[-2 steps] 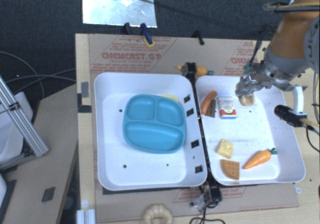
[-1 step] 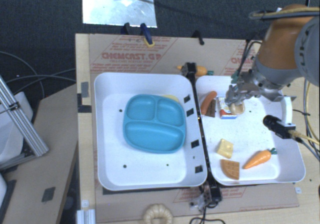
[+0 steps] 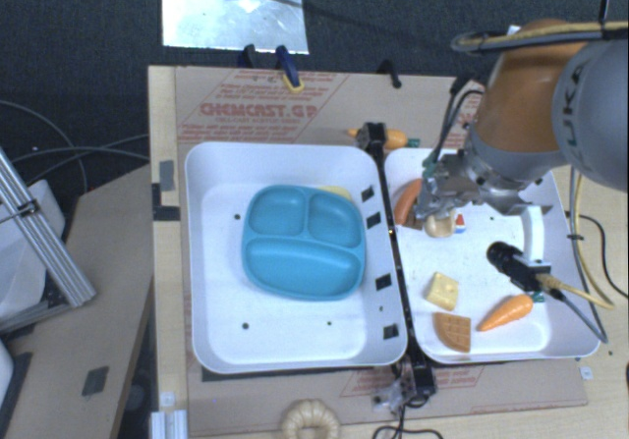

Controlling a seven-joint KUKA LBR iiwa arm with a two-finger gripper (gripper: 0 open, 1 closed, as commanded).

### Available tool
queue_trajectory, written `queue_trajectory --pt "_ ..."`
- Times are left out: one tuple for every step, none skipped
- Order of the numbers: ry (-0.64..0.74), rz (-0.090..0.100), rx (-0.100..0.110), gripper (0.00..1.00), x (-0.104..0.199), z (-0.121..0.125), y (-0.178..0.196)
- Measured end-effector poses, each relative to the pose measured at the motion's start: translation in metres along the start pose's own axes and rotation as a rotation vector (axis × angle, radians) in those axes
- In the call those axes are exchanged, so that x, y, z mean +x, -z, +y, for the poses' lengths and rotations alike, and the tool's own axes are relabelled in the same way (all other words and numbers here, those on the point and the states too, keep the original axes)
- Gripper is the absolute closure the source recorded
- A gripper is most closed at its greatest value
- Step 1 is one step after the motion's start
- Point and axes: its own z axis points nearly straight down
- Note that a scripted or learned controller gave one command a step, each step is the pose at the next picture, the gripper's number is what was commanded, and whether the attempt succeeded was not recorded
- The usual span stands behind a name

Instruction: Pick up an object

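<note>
The right bin [image 3: 565, 344] holds several toy foods. An orange sausage-like piece [image 3: 404, 202] lies at its upper left, with a small pale brown piece [image 3: 440, 226] beside it. A yellow cheese wedge [image 3: 443, 290], a round tan cracker [image 3: 453, 331] and an orange carrot [image 3: 505, 311] lie toward the front. My gripper [image 3: 433, 203] hangs low over the upper left of this bin, right above the sausage piece and the pale brown piece. Nothing is visibly lifted.
The left bin [image 3: 211, 329] carries a blue divided plate [image 3: 303, 241], with a yellow bit [image 3: 338, 192] peeking out behind it. An orange item [image 3: 394, 139] sits outside the bins at the back of the divider. A beige ring [image 3: 310, 419] lies at the bench front.
</note>
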Motion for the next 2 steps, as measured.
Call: queue_trajectory --pt "-0.001 -0.001 0.0 1.0 0.03 -0.008 0.003" --pt "-0.004 -0.002 -0.003 1.0 0.029 0.003 0.006"
